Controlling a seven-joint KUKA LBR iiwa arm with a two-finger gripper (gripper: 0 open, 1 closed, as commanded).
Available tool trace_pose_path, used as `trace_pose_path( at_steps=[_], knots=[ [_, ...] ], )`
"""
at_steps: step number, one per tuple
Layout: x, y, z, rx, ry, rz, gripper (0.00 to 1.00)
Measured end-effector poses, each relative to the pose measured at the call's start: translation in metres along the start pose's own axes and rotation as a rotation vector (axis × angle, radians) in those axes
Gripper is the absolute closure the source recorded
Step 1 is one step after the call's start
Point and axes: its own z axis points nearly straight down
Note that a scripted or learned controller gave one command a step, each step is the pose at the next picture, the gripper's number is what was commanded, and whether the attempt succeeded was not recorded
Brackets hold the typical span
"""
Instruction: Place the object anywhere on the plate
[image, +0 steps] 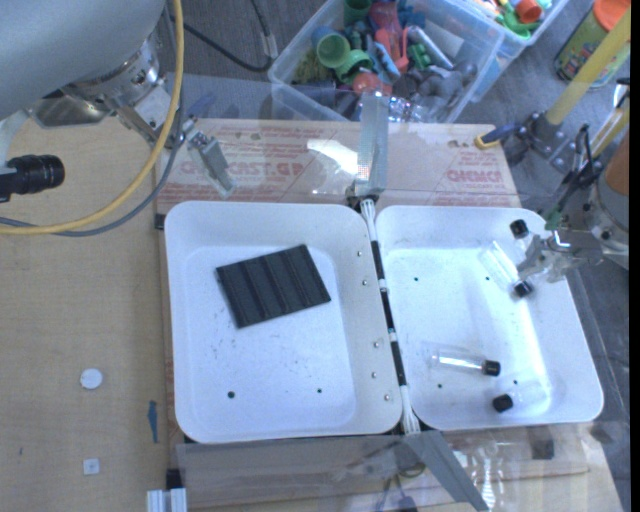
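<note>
Holding dark ribbed plate (273, 285): left bin (200, 400); clear vials (463, 361) in right bin (570, 340); gripper state unclear.

a tan wooden bench (70, 300) carries two shallow white bins side by side — the left bin (190, 400) and the right bin (570, 340), their inner rims touching. behind them a clear plastic sheet (300, 165) with red lettering lies flat. a small white disc (91, 378) rests on the bare wood well left of the bins — near it, a blue mark (152, 420).
</note>
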Motion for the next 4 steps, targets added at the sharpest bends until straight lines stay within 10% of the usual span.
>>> trace_pose_path(
  at_steps=[2,3,4],
  knots=[
    [-0.041,-0.085,-0.074,-0.005,-0.003,-0.535,1.00],
    [-0.041,-0.085,-0.074,-0.005,-0.003,-0.535,0.00],
    [-0.028,0.004,-0.089,-0.008,-0.006,-1.121,0.00]
  ],
)
